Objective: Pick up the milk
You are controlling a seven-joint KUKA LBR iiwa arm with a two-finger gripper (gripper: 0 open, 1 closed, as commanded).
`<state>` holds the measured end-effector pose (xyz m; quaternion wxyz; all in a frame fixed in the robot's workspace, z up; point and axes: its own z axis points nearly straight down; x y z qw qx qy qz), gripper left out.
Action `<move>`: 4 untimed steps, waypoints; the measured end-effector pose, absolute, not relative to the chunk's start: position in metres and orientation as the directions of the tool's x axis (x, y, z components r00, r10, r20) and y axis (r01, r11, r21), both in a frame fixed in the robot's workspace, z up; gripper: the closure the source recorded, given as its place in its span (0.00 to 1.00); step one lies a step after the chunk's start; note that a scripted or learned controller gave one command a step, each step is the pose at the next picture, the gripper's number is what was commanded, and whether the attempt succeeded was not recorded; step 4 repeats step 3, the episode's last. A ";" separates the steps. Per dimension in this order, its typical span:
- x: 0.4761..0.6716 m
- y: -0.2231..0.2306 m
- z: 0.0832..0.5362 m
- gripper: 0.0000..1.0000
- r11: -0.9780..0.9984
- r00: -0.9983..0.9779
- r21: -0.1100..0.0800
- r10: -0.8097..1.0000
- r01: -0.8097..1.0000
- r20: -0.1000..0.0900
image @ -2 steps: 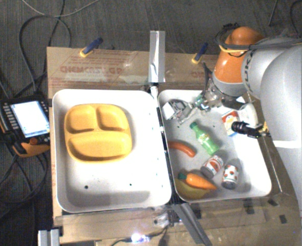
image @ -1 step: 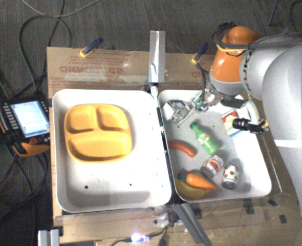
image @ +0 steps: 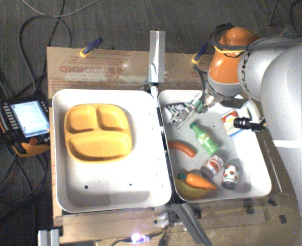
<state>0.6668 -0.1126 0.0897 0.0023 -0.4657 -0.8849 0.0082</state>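
The pincer [image: 177, 113] is hanging at the rear left of the right bin [image: 261, 181], its hold impossible to tell. The milk carton [image: 231, 123] is lying untouched well to its right, past the green bottle [image: 205, 138]; the pickup is not yet begun.

Bins [image: 110, 193] smooth white plastic; tray [image: 99, 132] matt yellow plastic; bottle [image: 205, 139] glossy green; bench [image: 110, 68] looks cardboard.
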 end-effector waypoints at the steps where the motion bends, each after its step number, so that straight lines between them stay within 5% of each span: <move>1: 0.666 -0.115 0.090 0.00 0.666 -0.666 -0.023 0.746 0.746 -0.002; 2: 0.666 -0.115 0.094 1.00 0.670 -0.670 -0.023 0.743 0.742 -0.005; 3: 0.623 -0.063 0.187 1.00 0.534 -0.534 -0.007 0.845 0.846 -0.026; 4: 0.623 -0.063 0.187 1.00 0.534 -0.534 -0.007 0.845 0.846 -0.026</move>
